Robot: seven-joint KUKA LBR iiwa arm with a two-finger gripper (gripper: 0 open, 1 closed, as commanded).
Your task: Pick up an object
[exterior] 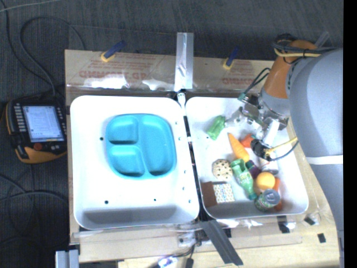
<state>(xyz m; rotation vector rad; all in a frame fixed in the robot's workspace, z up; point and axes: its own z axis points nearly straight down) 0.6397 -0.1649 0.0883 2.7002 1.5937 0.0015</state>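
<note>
**Objects in the right-hand bin**

A heap of small objects is lying in the right bin (301, 201). A green block (216, 127) is resting tilted near the upper left of the heap. An orange carrot (237, 146) is lying on a slant, its tip pointing up and left. Below it, a chocolate-chip cookie (221, 168) is sitting flat, just beside a green bottle (244, 175) lying lengthwise. A patterned card (223, 192) is lying below the cookie. An orange ball (265, 180) is resting to the right of the bottle, and a dark can (268, 199) is sitting near the lower right corner.
</note>
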